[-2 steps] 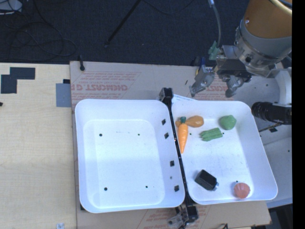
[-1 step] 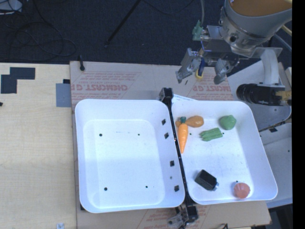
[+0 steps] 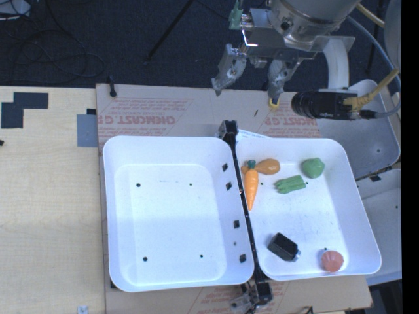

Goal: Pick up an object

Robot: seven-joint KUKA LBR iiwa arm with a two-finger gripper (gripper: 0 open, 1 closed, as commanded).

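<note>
**Gripper high and bare, jaws spread wide**

Nearest the camera, in the right white plastic bin [image 3: 366,241], lie a matte black block [image 3: 283,246] and a round pink-red ball [image 3: 332,261]. Farther back: smooth orange carrot [image 3: 251,187], orange lump [image 3: 268,167], ridged green piece [image 3: 289,185], rounded green lump [image 3: 313,167]. Above, the metal two-finger gripper [image 3: 249,89] holds nothing.

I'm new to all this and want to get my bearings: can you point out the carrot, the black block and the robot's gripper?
carrot [image 3: 251,188]: camera view, middle of its orange body.
black block [image 3: 283,246]: camera view, centre of its top face.
gripper [image 3: 247,90]: camera view, midway between its two spread fingertips.
</note>
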